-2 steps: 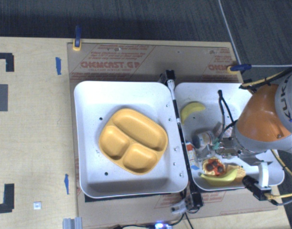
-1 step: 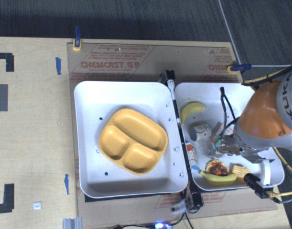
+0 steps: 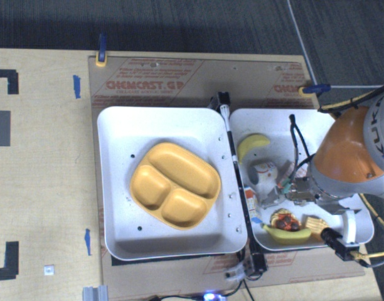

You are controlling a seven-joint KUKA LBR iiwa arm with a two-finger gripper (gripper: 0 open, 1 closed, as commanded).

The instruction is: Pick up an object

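The bench [image 3: 41,187] bears two white bins side by side. The left bin [image 3: 117,137] holds a yellow three-part tray [image 3: 174,185], lying tilted near its middle. The arm [image 3: 352,152] reaches into the right bin [image 3: 273,121]; its gripper [image 3: 291,190] sits low among small clutter, and I cannot tell its state. A banana [image 3: 251,144] lies near the back, a second banana [image 3: 289,234] by the front wall, touching a dark round toy [image 3: 285,220]
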